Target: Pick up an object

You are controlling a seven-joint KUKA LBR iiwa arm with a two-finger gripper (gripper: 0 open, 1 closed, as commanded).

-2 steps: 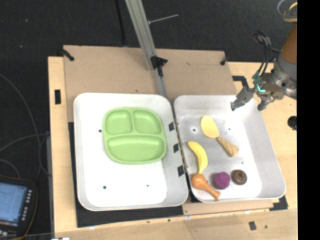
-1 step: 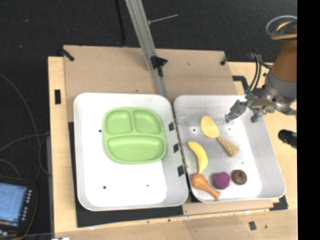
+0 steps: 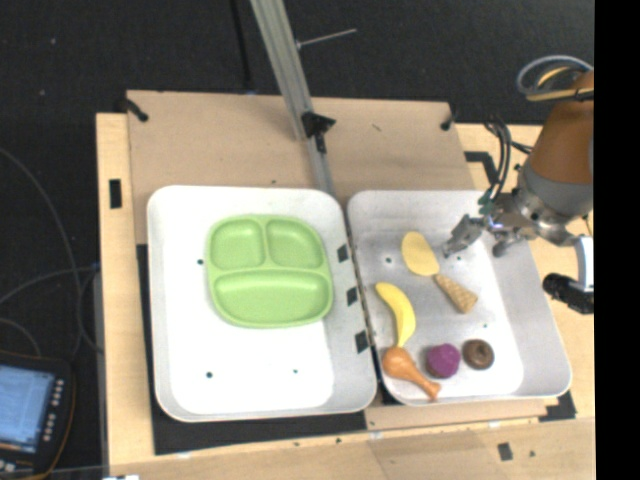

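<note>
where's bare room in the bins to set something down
Left white bin: bare floor in front of the green three-compartment plate. Right white bin: bare far strip behind the yellow chip, near the gripper. Crowded: near corner with yellow banana, drumstick, purple ball, brown doughnut.

Open floor under the tool, clutter below-left of it

The tool (image 3: 478, 236) hangs over bare right bin (image 3: 530, 308) floor. Just left sits a yellow chip (image 3: 420, 254); below-left a cone (image 3: 456, 293), then a banana (image 3: 397, 312); farther down a drumstick (image 3: 409, 369), purple ball (image 3: 443, 360) and doughnut (image 3: 479, 354) crowd the near wall.
</note>
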